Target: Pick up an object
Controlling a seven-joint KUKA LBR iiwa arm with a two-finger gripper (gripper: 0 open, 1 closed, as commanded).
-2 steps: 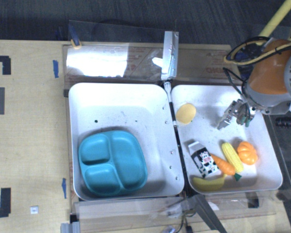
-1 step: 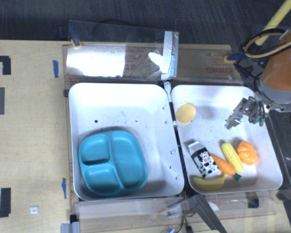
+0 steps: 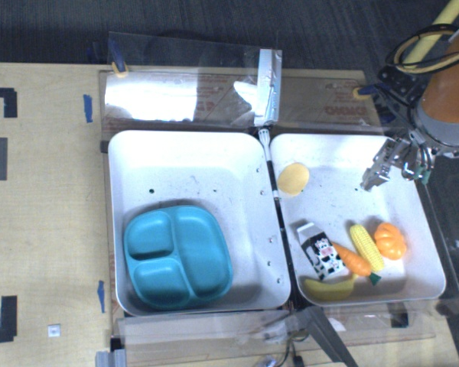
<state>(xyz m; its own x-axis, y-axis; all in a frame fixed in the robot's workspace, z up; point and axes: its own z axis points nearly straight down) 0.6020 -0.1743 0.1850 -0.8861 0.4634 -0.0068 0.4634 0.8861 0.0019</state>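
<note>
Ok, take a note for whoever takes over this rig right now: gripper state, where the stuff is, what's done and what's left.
Gripper: hovering over the right bin's far right part, nothing between its fingers.
Right bin: yellow ball near the divider; corn, orange fruit, carrot, cow-print carton and banana bunched at the near side.
Left bin: blue divided plate.
Done: nothing picked.
Left: grasp and lift one object.

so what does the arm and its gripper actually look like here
The arm is grey with an orange band above the wrist. Black and yellow cables loop over its top, near a pale yellow tube. The gripper is small, built of silvery metal parts with a touch of green, and ends in thin grey fingers.
</note>
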